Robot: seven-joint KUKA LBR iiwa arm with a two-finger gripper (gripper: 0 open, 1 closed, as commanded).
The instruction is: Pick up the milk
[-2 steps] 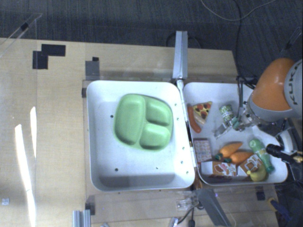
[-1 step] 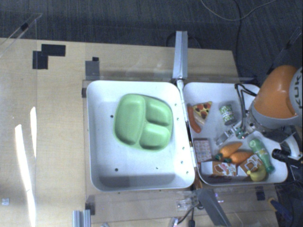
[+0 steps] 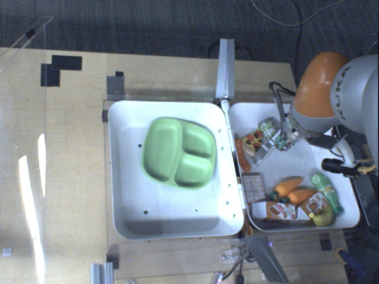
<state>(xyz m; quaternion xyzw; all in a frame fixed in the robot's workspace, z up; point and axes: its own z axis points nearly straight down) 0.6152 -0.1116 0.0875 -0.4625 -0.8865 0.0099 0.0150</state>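
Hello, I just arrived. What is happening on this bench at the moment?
A grey robot arm reaches from the right into the right bin, which holds a clutter of small groceries. Its gripper is low in that bin's upper part, beside a packet printed with fruit. I cannot tell whether it grips anything. The left bin holds a green divided tray.

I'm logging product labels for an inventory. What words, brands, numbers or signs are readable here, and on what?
"KU", white letters running down the arm's grey housing; the rest is cut off.
Brown carton: print too blurred to read.
Grid-patterned packet: too small to read.
Colourful wrapper: unreadable.
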